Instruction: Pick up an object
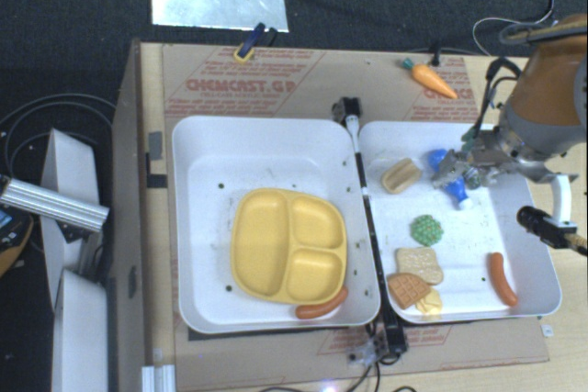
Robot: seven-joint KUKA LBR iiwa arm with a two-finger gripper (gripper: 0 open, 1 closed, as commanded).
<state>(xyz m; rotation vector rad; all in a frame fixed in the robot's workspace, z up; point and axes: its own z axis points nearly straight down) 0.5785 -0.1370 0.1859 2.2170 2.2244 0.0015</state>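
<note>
My gripper hangs over the back of the right bin, its two blue fingers apart and nothing between them. A tan bread roll lies just to its left. Below it sits a green round piece. A cracker, a waffle and a pale yellow piece cluster at the bin's front left. A red sausage lies at the front right.
The left bin holds a yellow divided plate, and a second sausage lies against the plate's front edge. A toy carrot rests on the cardboard behind the right bin. The arm's body covers the bin's back right corner.
</note>
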